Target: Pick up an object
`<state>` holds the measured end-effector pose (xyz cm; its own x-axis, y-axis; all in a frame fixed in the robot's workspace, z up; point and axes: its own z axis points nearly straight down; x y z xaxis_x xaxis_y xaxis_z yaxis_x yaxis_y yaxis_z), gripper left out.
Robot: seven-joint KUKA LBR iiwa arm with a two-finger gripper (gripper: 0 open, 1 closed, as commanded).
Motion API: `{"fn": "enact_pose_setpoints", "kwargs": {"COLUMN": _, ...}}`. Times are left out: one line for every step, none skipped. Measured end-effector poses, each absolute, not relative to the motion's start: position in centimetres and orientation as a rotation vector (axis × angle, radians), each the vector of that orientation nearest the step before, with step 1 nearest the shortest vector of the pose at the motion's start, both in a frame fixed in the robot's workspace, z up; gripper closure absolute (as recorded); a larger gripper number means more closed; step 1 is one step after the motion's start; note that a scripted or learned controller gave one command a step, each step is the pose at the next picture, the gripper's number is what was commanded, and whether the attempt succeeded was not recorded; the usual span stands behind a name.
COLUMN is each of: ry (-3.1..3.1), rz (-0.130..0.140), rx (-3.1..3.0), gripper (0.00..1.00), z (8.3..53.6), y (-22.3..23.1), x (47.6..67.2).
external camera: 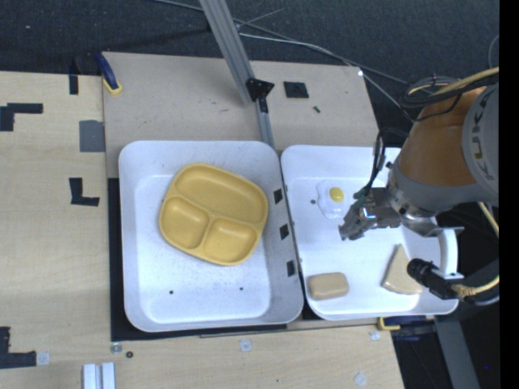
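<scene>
Gripper (357, 225) low over right bin (357, 162), mid-bin, just near-right of small white object with yellow top (333, 197). Whether gripper is released or clenched: cannot tell. Nothing visible in its grasp.

Other candidates in right bin: tan rounded block (328, 285) at near-left, tan wedge (397, 271) at near-right, partly under arm. Left bin (138, 217) holds yellow divided plate (213, 214).

Judged step: approach/descent, pick not yet made. Next move calls for centring over chosen object, then closing and lifting.

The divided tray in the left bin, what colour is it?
Yellow; the tray shows in the camera view.
</scene>
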<state>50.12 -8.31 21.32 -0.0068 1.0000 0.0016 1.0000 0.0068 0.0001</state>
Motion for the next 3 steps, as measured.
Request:
{"fn": "enact_pose_setpoints", "kwargs": {"ry": -2.229, "rz": -0.001, "rx": -2.212, "gripper": 1.0, "z": 22.1, "y": -2.5, "x": 52.5}}
{"fn": "enact_pose_setpoints", "kwargs": {"ry": -2.226, "rz": 0.001, "rx": -2.215, "gripper": 1.0, "z": 21.5, "y": 1.6, "x": 54.3}}
{"fn": "enact_pose_setpoints", "kwargs": {"ry": -2.229, "rz": -0.002, "rx": -2.213, "gripper": 1.0, "z": 22.8, "y": 6.7, "x": 56.0}}
